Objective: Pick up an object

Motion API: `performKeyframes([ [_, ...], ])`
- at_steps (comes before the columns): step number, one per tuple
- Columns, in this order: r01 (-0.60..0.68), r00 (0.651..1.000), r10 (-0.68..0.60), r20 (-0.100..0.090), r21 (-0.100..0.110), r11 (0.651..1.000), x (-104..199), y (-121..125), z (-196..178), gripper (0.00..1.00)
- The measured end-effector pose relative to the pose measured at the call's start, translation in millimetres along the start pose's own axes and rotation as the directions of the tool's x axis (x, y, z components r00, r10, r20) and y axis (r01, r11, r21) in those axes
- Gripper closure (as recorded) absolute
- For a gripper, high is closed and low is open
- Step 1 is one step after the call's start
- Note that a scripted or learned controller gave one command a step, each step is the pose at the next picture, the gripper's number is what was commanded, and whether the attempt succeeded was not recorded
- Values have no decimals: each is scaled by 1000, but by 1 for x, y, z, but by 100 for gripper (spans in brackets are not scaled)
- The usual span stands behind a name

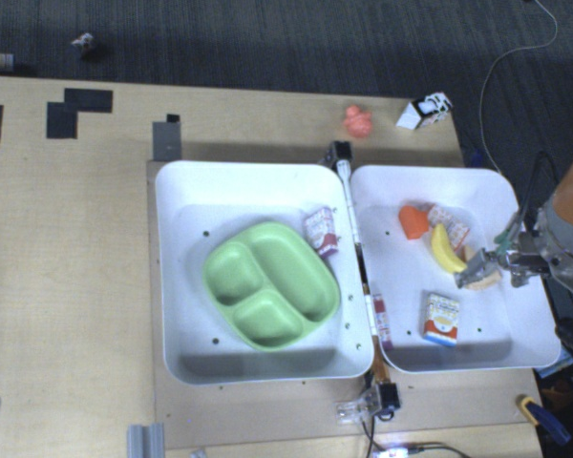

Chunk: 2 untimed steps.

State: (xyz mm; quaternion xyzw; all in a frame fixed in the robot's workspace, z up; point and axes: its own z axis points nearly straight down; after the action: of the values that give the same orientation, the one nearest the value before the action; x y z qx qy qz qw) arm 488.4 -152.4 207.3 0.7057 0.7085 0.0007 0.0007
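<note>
Banana (446, 249) lies in the right bin (497, 191), just left of the tool (484, 273), whose grip state I cannot tell.

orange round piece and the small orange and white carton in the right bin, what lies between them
In the camera view, the yellow banana lies between the orange round piece and the small orange and white carton; below the banana is bare white bin floor.

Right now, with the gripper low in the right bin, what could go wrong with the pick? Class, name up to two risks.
1. The gripper sits beside the banana, which lies against a clear wrapper and an orange piece. It may push or catch a neighbour.
2. It works near the right bin's right wall, so the arm may nudge the rim.
</note>
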Motion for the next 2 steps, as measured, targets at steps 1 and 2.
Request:
performKeyframes([
  [1, 0, 1000, 0, 5, -16, 1000, -1, 57, 109, 0],
  [2, 1, 1000, -1, 4, -17, 1000, -1, 57, 99, 100],
])
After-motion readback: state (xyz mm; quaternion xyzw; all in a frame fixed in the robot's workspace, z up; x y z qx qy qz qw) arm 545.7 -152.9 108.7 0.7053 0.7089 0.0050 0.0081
